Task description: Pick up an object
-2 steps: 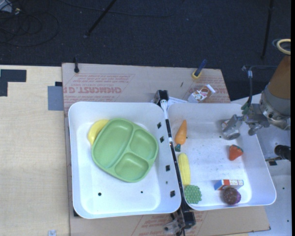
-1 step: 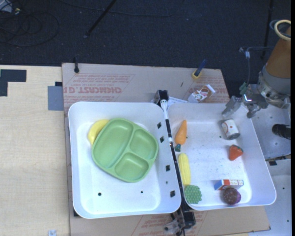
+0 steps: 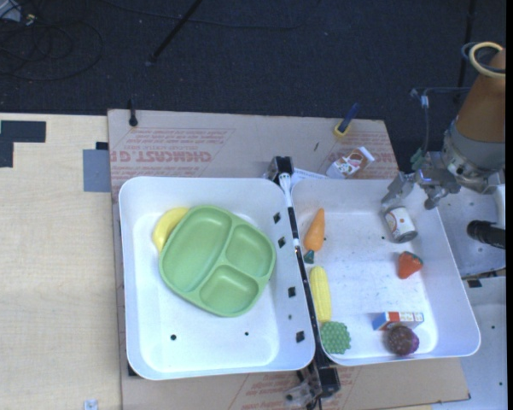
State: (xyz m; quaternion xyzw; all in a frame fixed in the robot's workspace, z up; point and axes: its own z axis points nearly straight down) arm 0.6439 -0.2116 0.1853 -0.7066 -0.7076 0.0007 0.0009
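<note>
Gripper (image 3: 407,196) state cannot be told; a small can (image 3: 400,224) is seen just below it. Left bin (image 3: 136,229): a green divided plate (image 3: 218,260). Right bin (image 3: 461,314): carrot (image 3: 315,229), corn (image 3: 321,292), strawberry (image 3: 409,265).

You see two smooth, glossy white plastic bins (image 3: 145,229) on a matt brown cardboard sheet (image 3: 239,143). The green divided plate (image 3: 218,260) looks like satin plastic. The small can (image 3: 400,223) appears metallic with a paper label.

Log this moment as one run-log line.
arm: over right bin's far right corner | claw: just above can | held: nothing seen | left bin: green plate
</note>
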